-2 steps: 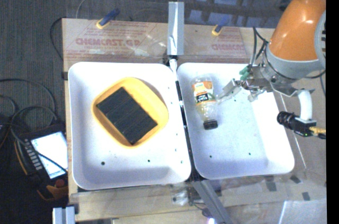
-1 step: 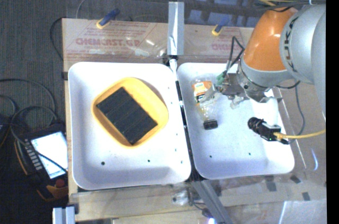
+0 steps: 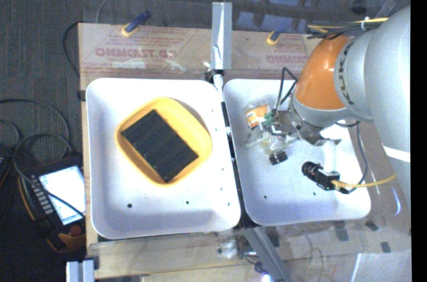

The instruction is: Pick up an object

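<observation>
Arm: I see the gripper (image 3: 272,134) low inside the right bin (image 3: 347,207).
Grip: I cannot tell.
Left bin (image 3: 107,207): yellow dish (image 3: 193,117) with a dark pad (image 3: 160,145).

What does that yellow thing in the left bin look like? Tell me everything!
The yellow dish is a shallow, rounded-square tray, plastic by the look of it, with a dark ribbed square pad lying inside it. It lies flat, turned cornerwise, near the middle of the left bin, resting on the bin's floor. Nothing else touches it.
</observation>
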